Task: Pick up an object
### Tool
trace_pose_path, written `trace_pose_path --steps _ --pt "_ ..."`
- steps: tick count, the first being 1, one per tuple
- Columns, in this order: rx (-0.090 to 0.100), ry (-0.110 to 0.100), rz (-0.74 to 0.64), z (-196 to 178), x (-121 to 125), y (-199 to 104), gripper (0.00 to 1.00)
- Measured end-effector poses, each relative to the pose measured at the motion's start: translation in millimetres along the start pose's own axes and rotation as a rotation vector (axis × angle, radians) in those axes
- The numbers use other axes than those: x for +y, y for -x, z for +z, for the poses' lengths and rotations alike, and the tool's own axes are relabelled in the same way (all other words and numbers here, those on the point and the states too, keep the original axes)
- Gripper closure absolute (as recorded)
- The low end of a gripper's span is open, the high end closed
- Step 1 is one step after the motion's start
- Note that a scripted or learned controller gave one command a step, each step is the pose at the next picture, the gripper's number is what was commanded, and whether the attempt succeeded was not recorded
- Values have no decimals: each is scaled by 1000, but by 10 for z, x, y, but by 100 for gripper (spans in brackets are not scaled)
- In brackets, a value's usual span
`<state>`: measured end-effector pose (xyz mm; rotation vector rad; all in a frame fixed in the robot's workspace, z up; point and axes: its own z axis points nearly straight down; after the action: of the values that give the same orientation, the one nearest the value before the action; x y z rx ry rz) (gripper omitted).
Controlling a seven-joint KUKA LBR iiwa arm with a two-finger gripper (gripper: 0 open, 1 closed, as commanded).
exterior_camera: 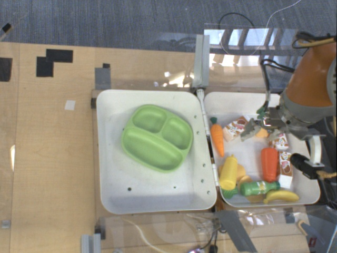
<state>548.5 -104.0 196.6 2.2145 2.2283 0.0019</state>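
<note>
On the worktop point(47, 157) the left bin point(113, 194) carries a green plate point(157, 137), well off to the gripper's left and no part of the coming move. The right bin point(310, 196) holds the toys, and the arm point(310, 83) hangs over its upper part, with the gripper point(256, 127) low among them.

The likeliest target, I judge, is the small orange piece point(261, 134) touching or just under the gripper tips, with the carton point(235, 128) just to the gripper's left. The red bottle point(269, 163) lies just below the gripper, long axis running up and down the view. The carrot point(217, 138) lies further left, long axis likewise, slightly tilted. The mustard bottle point(229, 172) sits lower left, and the green bottle point(259, 187) and banana point(280, 196) lie furthest below, long axes across.

Whether the gripper is released or clenched I cannot tell; nothing is plainly seen grasped.
</note>
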Motion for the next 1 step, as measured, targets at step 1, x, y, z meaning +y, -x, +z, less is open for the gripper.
trace_pose_path --steps 1 --pt "-6 23 -84 709 607 88 0"
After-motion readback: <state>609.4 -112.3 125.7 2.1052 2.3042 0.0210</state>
